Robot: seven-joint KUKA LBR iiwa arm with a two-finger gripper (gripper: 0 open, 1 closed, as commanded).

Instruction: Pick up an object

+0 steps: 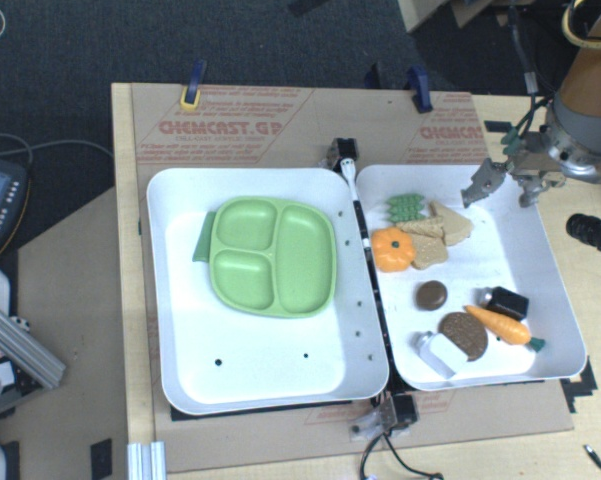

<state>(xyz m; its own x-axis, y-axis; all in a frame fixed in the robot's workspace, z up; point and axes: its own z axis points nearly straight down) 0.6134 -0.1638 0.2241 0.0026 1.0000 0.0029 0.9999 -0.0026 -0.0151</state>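
The right bin (545,268) holds several small things. At its back lie a green toy (405,206), tan cracker pieces (442,228) and an orange pumpkin (392,250). Nearer the front are a small brown disc (431,294), a black block (506,301), a carrot (500,325), a brown cookie (466,336) and a white piece (433,354). My gripper (503,190) hangs over the bin's back right part, to the right of the crackers. It is open, with nothing between its fingers.
The left bin (180,348) bears a green divided plate (274,256). A ridge with a black clamp (344,153) at its far end separates the two bins. Blue clips (417,88) hold the cardboard at the back of the bench.
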